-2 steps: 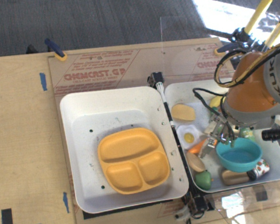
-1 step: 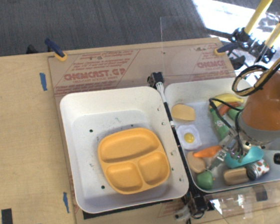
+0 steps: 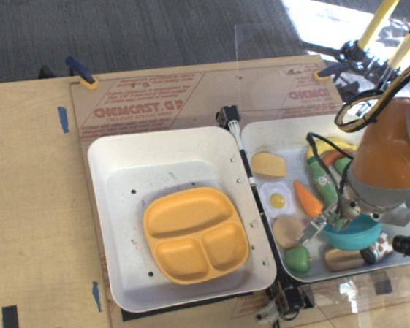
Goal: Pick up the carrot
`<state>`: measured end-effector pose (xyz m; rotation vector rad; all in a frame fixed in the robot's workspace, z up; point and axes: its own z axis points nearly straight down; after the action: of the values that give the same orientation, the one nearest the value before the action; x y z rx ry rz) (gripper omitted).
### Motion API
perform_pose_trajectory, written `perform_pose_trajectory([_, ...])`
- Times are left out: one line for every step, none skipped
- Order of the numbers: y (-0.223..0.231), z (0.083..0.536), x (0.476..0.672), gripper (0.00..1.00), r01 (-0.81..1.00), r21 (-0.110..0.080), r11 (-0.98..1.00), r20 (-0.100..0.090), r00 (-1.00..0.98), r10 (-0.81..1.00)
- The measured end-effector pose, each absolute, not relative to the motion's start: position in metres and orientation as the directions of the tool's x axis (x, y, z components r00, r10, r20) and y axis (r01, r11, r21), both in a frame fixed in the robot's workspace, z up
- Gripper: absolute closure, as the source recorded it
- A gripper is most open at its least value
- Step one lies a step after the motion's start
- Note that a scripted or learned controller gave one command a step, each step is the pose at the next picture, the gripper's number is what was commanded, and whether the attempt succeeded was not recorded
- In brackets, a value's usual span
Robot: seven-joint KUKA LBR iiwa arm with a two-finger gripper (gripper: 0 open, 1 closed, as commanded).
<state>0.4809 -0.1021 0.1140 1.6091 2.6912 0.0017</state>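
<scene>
Orange and tapered, the plastic carrot (image 3: 308,197) lies loose on the floor of the right-hand shallow white bin (image 3: 300,275), just up and left of the pincer (image 3: 322,224); nothing is lifted yet, so the grasp and the raise are both left to do; its long axis runs slantwise, thin end toward the pincer, thick end away; whether the pincer is spread or closed I cannot tell; a teal bowl (image 3: 353,235) sits just right of it on the counter's bin.
</scene>
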Motion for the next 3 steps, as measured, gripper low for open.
perform_pose_trajectory([-0.114,0.095,0.486,0.00,0.977,0.019,0.211,0.001,-0.211,0.977])
perform_pose_trajectory([-0.131,0.096,0.545,0.00,0.999,0.023,-0.041,0.006,0.041,0.999])
perform_pose_trajectory([-0.130,0.108,0.547,1.00,0.999,0.031,-0.036,0.003,0.036,0.999])
